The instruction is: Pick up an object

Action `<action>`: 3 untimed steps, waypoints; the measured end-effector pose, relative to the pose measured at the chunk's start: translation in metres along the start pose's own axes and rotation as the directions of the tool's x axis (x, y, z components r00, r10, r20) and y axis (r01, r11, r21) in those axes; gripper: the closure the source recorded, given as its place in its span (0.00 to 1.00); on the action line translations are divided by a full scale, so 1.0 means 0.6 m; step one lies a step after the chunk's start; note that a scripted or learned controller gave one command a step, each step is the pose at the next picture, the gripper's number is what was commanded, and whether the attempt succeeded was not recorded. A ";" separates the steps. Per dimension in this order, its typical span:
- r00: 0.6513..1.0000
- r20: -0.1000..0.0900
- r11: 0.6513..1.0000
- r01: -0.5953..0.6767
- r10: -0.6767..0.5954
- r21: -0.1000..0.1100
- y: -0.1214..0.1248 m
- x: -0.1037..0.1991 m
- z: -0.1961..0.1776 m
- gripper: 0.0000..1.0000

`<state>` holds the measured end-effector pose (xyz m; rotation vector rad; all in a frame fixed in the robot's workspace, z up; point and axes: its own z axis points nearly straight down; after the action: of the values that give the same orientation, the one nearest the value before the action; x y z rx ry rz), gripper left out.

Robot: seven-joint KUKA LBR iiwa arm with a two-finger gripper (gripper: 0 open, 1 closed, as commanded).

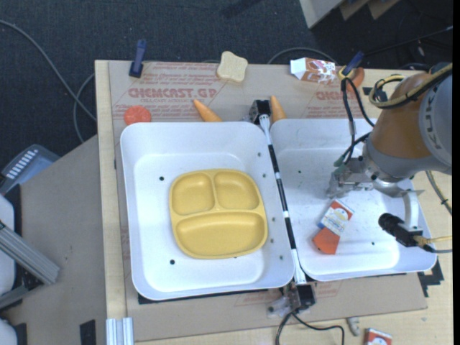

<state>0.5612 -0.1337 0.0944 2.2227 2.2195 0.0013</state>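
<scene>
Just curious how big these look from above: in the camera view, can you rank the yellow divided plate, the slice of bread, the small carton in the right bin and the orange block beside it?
Largest to smallest as they appear:
1. yellow divided plate
2. small carton
3. slice of bread and orange block: too alike to rank; the bread also lies farther away.

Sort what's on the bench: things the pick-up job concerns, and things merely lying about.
Job:
- gripper, over the right bin
- small carton
- orange piece
- yellow divided plate in the left bin

Lying about, outside the bins:
- toy bread slice
- blue clip
- red disc
</scene>
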 end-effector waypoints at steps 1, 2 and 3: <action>1.000 0.000 1.000 0.000 0.000 0.000 0.000 0.000 0.000 0.00; 1.000 -0.001 1.000 0.001 -0.001 0.003 -0.064 0.033 -0.012 0.00; 1.000 0.002 1.000 0.000 0.000 -0.003 -0.062 0.027 0.011 0.00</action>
<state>0.5239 -0.1172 0.0880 2.2204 2.2172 0.0023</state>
